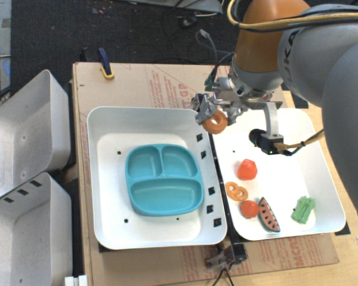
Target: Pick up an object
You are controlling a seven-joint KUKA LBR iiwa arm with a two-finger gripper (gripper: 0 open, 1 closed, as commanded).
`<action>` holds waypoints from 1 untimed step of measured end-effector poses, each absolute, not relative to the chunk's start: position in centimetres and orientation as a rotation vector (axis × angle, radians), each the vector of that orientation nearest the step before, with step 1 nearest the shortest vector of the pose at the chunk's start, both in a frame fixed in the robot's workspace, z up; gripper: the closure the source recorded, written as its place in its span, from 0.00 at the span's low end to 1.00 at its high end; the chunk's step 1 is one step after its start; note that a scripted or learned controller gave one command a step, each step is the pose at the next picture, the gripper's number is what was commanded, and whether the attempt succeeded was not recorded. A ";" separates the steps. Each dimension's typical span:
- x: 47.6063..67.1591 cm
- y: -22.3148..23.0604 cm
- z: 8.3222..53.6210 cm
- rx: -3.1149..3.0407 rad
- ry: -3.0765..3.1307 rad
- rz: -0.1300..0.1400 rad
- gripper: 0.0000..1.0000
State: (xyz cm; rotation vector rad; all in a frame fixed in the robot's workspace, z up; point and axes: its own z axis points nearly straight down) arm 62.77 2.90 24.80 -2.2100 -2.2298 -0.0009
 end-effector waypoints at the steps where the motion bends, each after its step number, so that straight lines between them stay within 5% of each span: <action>1: 63.4 8.3 25.4 -2.213 -2.231 -0.004 1.00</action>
